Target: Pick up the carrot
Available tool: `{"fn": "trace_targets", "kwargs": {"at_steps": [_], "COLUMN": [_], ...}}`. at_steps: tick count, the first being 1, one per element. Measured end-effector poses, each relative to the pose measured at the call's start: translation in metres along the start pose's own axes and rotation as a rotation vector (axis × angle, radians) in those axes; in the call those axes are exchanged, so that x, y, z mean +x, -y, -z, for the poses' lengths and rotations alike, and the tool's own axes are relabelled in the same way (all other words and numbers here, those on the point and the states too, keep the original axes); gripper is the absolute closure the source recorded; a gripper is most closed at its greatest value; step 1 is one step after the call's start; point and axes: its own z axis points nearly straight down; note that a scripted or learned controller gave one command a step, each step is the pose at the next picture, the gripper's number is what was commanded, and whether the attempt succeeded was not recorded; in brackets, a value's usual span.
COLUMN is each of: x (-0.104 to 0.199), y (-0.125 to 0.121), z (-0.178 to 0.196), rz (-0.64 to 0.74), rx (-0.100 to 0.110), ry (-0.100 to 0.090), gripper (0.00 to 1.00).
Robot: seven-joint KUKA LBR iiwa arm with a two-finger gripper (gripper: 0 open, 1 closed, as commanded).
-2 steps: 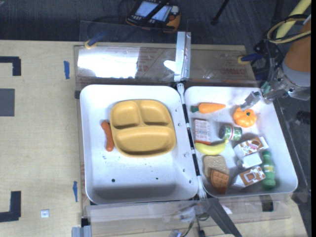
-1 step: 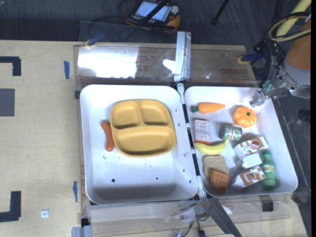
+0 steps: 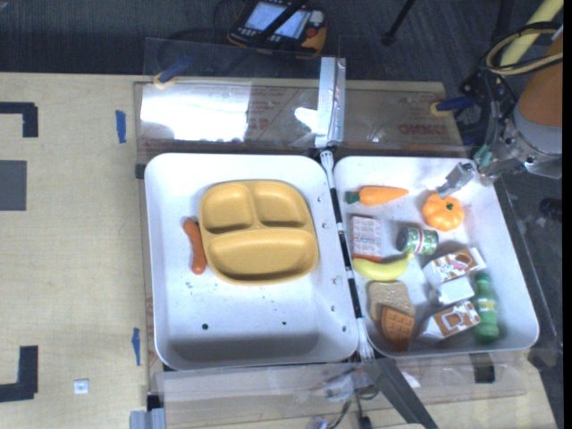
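The gripper [image 3: 460, 175] hangs over the right bin's [image 3: 523, 275] one-o'clock corner; whether it is spread or pressed together I cannot tell. The left bin [image 3: 170, 266] carries a yellow tray [image 3: 257, 231]. The carrot [image 3: 381, 195] lies untouched at eleven o'clock in the right bin, near the small pumpkin [image 3: 443, 212]. Reaching, gripping and lifting all remain undone.

Glossy plastic carrot [image 3: 382, 195], wooden bench [image 3: 67, 266]

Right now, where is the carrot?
The carrot lies in the right bin, near its top left corner. The little pumpkin sits to its right, and a small pink packet is just below it.
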Motion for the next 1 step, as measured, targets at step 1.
{"fn": "trace_targets", "kwargs": {"at_steps": [1], "x": [0.0041], "y": [0.0004], "z": [-0.0133], "rz": [0.023], "rx": [0.005], "ry": [-0.005], "gripper": [0.0]}}
